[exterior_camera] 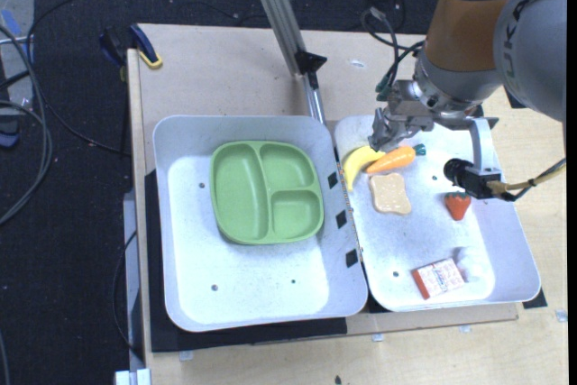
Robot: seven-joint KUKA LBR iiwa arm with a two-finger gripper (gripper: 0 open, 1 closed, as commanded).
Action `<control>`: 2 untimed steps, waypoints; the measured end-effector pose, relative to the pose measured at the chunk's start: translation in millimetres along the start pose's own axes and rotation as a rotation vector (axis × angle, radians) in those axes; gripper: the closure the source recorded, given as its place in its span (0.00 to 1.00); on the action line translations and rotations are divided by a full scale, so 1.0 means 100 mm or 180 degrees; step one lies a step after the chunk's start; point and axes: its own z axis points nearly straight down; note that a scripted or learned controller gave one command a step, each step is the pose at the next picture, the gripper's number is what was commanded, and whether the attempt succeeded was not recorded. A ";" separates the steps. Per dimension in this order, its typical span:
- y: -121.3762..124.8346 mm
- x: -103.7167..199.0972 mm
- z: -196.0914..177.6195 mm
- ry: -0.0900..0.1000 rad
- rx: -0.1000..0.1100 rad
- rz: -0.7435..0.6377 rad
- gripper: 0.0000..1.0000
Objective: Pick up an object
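Seen from above at a slant: a pale wooden bench [225, 68] with a matte, flat top, carrying two shallow white bins side by side, both with rounded corners and low raised rims. In the left bin [180, 284], a smooth green plastic tray [268, 192], rounded-square in outline and moulded into three compartments, lying flat near the middle. In the right bin [509, 270], a scatter of small toy-like things: a curved yellow banana [358, 163] at the upper left corner, touching an orange carrot [393, 160] that tapers to one end; just below these, a tan slice of bread [390, 193] with a soft squarish shape; further right, a small red piece [458, 206], rounded and glossy; near the lower rim, a flat red and white packet [439, 278], rectangular and lying askew. Reaching in from the right, a bulky grey arm with a smooth rounded orange band [478, 4] above the wrist, ending in a dark metal gripper [386, 138] poised directly over the banana and carrot, very near them. Fingers blurred against the items beneath; open or closed impossible to judge, nothing visibly clasped. Slim grey metal pole [275, 0] crossing the bench diagonally from the top. Black cables on the dark floor all around.
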 end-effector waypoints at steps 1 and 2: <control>-0.03 0.47 0.19 -0.0002 0.0004 0.0005 1.00; 0.03 0.99 0.23 -0.0001 -0.0006 0.0000 1.00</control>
